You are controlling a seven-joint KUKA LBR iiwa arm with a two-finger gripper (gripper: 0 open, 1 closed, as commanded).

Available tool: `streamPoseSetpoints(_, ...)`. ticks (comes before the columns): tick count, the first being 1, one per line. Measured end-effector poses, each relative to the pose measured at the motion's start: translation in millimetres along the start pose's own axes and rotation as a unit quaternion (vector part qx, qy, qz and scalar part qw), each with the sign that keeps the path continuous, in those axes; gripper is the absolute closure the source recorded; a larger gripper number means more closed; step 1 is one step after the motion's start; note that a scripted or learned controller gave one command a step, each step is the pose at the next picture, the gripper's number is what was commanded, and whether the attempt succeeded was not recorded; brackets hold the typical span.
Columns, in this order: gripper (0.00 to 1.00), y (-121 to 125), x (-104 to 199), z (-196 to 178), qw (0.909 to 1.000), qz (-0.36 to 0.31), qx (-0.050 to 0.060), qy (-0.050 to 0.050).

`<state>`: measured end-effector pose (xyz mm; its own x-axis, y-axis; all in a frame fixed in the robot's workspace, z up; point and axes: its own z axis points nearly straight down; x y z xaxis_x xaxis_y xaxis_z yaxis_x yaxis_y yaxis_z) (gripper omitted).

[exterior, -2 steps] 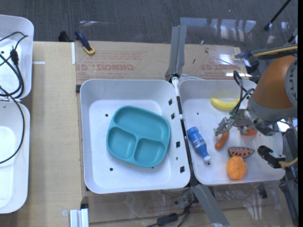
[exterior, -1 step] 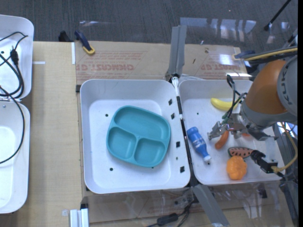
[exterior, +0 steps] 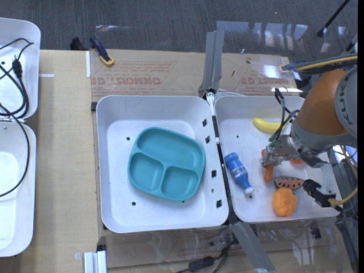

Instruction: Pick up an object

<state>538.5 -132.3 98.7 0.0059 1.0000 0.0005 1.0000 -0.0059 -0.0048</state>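
In the right bin lie a yellow banana, a blue bottle, a small orange carrot-like piece, a dark watermelon slice and an orange fruit. My gripper reaches in from the right and hangs low over the middle of this bin, right at the upper end of the carrot-like piece. The wrist hides what lies beneath it. A bit of orange-red shows just right of the gripper.
The left bin holds a teal divided plate. A metal divider stands behind the seam between the bins. Cables and white trays sit at the far left.
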Motion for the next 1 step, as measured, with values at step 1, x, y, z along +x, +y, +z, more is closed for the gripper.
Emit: streamPoseSetpoints(1, 1.00, 41.3, 92.3, -140.0, 1.0000, -0.004, -0.001, -0.001)
